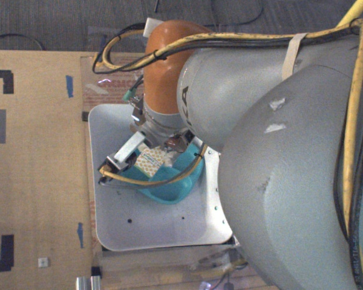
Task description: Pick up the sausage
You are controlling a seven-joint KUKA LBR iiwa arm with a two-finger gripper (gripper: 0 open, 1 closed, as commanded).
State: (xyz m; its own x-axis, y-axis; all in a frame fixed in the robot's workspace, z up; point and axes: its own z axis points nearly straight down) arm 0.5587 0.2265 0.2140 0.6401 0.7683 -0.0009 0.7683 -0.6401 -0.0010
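My gripper (171, 144) sits low over the teal bowl (176, 189) in the white bin (145, 228), centre frame, presumably hunting the sausage; apart or together, I can't tell.

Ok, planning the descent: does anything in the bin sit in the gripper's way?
Yes: a teal bowl lies partly under the wrist, with a beige patterned piece at its rim. The arm hides whatever lies beneath.

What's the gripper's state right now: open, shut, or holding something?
Gripper: cannot be told from this view; it is down in the white bin, by a teal bowl.
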